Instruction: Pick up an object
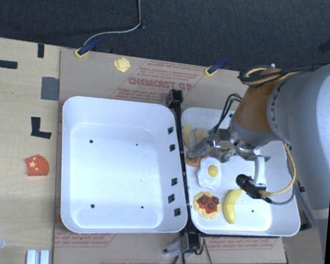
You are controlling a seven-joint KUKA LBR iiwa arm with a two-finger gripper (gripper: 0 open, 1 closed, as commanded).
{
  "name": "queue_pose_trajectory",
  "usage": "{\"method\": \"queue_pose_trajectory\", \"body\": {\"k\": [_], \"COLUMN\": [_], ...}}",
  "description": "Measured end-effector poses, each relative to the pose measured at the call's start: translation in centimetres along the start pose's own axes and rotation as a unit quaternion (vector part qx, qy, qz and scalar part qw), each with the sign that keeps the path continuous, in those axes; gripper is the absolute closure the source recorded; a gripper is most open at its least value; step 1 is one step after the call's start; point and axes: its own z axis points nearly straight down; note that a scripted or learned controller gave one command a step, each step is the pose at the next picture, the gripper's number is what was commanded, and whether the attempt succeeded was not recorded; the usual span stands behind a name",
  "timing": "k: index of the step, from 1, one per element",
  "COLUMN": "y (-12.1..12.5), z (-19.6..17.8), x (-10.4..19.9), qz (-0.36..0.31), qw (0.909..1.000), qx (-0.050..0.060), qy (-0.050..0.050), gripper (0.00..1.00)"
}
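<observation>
I see the gripper (210,145) low in the right bin (278,226), near its left wall; cannot tell its opening. Crowded there: fried egg (211,172) just below it, a brownish item (193,158) beside it, pizza (206,204) and banana (231,205) nearer the front. Left bin (115,164) sits alongside. On the table (13,143): red piece (37,165), yellow piece (122,64).

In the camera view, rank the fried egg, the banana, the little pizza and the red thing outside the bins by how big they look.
1. Fried egg
2. Pizza and banana, too alike to rank
3. Red thing on the bench, slightly smaller
</observation>
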Motion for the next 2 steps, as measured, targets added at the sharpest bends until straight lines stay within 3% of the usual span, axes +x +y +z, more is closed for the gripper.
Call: {"method": "queue_pose_trajectory", "body": {"k": [1, 2], "y": [6.7, 6.5], "z": [0.2, -0.9], "x": [0.0, -0.1], "qz": [-0.001, 0.0], "qw": [1.0, 1.0], "qx": [-0.001, 0.001], "qy": [0.002, 0.0], "gripper": [0.0, 1.0]}}
